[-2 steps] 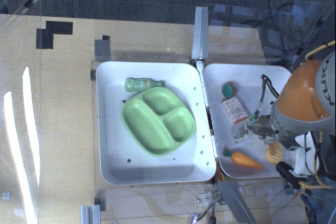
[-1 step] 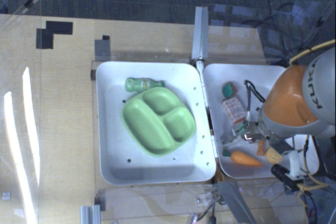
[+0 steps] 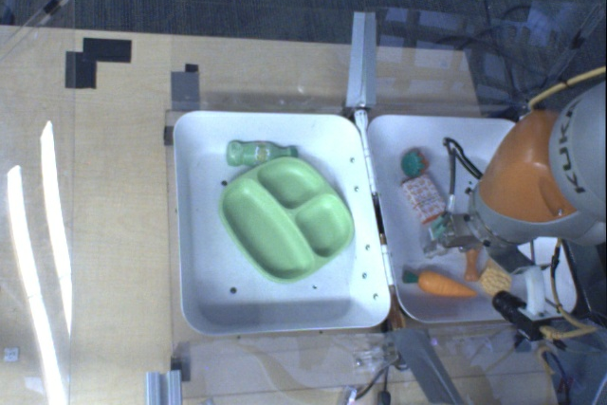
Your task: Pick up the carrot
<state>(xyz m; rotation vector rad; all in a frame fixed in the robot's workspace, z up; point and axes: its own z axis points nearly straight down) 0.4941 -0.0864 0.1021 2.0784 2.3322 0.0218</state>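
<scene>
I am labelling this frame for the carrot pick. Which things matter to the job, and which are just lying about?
Job:
orange carrot with green top
robot's hand

Lying about:
green three-compartment plastic plate
small green bottle
teal round object
red-and-white printed packet

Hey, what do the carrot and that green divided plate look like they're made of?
The carrot looks like a moulded plastic toy: even orange, smooth, with a green stub at one end. The plate seems plastic too: uniform pale green, with soft rounded compartment walls and a matte to slightly satin surface. I can't be sure of either from here.
</scene>
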